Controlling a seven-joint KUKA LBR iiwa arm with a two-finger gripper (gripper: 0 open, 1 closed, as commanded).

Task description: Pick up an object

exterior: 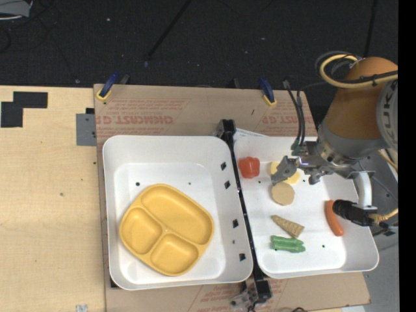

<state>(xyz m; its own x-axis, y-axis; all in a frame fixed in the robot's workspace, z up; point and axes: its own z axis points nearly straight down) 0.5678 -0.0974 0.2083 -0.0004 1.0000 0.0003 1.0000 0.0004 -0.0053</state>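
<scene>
The gripper [290, 168] hangs low at the upper middle of the right bin [364, 260], its fingers parted around nothing, tips just above a tan round piece [283, 194] with a pale yellow piece [290, 175] beside it. A red item [249, 168] sits left of these. Lower down lie a cone [288, 225], a green piece [287, 244] and an orange carrot-like item [335, 220] (partly dark at one end). The left bin [117, 155] holds a yellow divided plate [166, 228].

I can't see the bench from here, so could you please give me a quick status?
Gripper low in right bin, over yellow piece. Nothing seen held. Tan disc close below, red piece to its left.
</scene>
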